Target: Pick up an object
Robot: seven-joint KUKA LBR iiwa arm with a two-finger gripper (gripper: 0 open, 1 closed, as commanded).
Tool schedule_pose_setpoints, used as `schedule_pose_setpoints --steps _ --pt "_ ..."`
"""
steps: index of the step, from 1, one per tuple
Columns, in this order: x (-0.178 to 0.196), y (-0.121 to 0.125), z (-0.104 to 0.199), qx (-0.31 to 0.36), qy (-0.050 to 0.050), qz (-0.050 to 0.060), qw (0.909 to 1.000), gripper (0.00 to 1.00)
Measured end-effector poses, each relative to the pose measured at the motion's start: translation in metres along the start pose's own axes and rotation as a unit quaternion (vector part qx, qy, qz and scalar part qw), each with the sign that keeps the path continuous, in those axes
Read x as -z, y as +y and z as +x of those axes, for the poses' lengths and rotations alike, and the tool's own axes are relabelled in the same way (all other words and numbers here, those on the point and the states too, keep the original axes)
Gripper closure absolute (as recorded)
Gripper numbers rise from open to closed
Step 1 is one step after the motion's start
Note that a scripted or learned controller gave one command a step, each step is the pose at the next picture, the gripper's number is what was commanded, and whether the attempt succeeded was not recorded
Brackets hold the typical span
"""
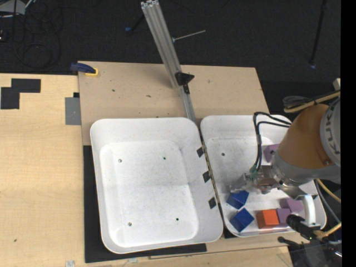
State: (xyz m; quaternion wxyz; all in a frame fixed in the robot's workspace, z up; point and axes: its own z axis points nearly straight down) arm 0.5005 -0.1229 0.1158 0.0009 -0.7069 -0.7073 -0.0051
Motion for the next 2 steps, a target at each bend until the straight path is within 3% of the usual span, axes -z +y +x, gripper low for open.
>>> schedule_pose_setpoints --steps 1,2 --pt "0.011 0.000 -0.001 -0.003 0.000 0.000 1.0000 1.00" --pt "0.055 0.007 -0.006 0.000 -0.004 0.002 1.0000 1.00"
